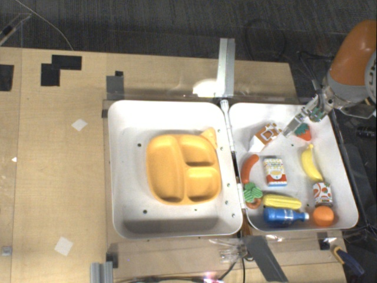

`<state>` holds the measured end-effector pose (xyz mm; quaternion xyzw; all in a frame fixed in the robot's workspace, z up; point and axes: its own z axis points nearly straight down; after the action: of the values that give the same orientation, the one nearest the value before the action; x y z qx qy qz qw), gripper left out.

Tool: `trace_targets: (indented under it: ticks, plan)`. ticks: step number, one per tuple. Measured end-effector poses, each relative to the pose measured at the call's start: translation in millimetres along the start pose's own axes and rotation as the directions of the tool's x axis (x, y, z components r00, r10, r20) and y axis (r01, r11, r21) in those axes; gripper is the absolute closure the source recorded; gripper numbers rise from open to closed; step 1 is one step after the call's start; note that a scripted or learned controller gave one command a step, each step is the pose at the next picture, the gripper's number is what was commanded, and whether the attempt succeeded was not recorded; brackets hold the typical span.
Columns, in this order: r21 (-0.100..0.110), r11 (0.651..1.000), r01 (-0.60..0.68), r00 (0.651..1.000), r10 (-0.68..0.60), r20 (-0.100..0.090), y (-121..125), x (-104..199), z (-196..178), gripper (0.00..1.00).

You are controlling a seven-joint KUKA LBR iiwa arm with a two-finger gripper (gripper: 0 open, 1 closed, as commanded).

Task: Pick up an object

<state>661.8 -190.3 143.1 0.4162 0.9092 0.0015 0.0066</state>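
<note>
The gripper [293, 126] is reaching in from the right, angled down and to the left over the back part of the right bin [347, 181], with the orange band [353, 52] of the arm sitting above and behind it at the top right corner. Its slim tip is hovering just beside a small red and green item [304, 133] near the bin's back wall, and it is too small and blurred to tell how far apart the fingers are standing or whether they are touching anything; nothing is visibly sitting between them. Just left of the tip, a small orange and white carton [267, 133] is lying tilted. Further forward in the same bin, a red sausage-shaped toy [249, 167] is lying along the left wall, a small red and white box [275, 172] is resting in the middle, and a banana [311, 163] is lying to its right. Along the front, a green leafy toy [253, 194], a yellow corn cob [282, 202], a blue bottle [284, 216], a red and white can [321, 192] and an orange [323, 216] are crowding together. In the left bin [126, 175], a yellow divided tray [181, 167] is lying on its own.
</note>
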Motion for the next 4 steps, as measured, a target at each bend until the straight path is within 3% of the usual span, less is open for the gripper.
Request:
trace_targets:
  ticks: [1,2,3,4]
  plan:
    - [0.0,1.0,-0.017,1.0,0.017,-0.003,12.2,70.2,52.3,0.0]
    - [0.011,0.997,0.074,0.997,-0.074,-0.023,14.6,15.9,55.4,0.0]
    - [-0.001,0.97,0.242,0.97,-0.242,-0.003,-8.8,98.9,52.3,0.0]
    - [0.008,0.965,0.262,0.965,-0.262,-0.014,50.7,65.7,54.5,0.0]
